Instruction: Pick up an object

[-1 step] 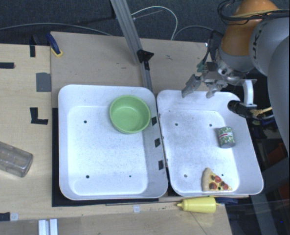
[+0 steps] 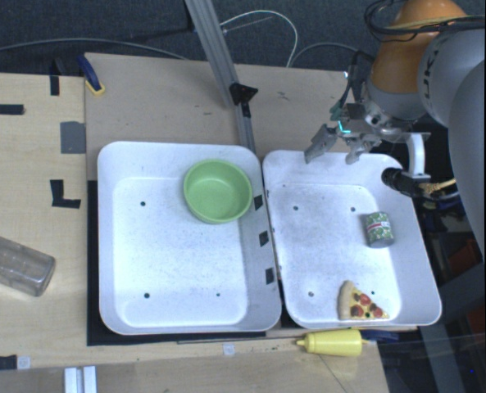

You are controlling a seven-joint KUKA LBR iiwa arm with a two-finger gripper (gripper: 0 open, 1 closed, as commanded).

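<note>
Nearest on the worktop [image 2: 169,88] lies a yellow bottle [image 2: 334,342], and behind it the right bin [image 2: 308,166] holds a toy pizza slice [image 2: 357,301] and a small green can [image 2: 379,228], likely light, stiff, best pinched across its sides, while the open, empty claw [image 2: 338,150] hangs over the far rim.

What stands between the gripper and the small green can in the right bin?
Nothing visible does. The gripper, open, hangs over the far rim of the right bin. The green can stands apart nearer the right wall, with bare bin floor between. The pizza slice lies beyond it.
</note>
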